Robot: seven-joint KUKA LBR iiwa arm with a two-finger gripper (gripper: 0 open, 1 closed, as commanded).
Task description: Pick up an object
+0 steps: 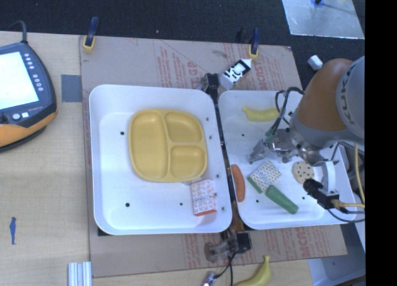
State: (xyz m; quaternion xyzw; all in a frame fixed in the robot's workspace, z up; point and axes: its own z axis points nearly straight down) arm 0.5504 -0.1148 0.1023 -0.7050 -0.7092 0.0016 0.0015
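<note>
Jaws [259, 152] hang low over the right bin [248, 216], their metal fingers [257, 154] spread a little apart with nothing between them. Whether the tips touch the bin floor cannot be told. Just below the jaws lies a patterned white card [265, 175], tilted, and against its lower side a green cylinder [275, 195] runs slantwise toward the bin's lower right corner. To the right of the card, partly under the wrist, sits a round speckled cookie [302, 170]. Above the jaws, near the bin's top wall, rests a yellow banana [260, 114]. To the left of the jaws, along the wall shared with the other bin, lies an orange carrot-like piece [238, 182], upright in the view. Bare white floor shows between the jaws and that wall, and between the jaws and the banana.

Farther left, the left bin [105, 154] holds a yellow divided plate [167, 144] and, at its lower right, a small red and white carton [203, 197]. Another banana [259, 273] lies on the tabletop [43, 216] below the bins, and a handheld control pad [22, 95] rests at far left.
</note>
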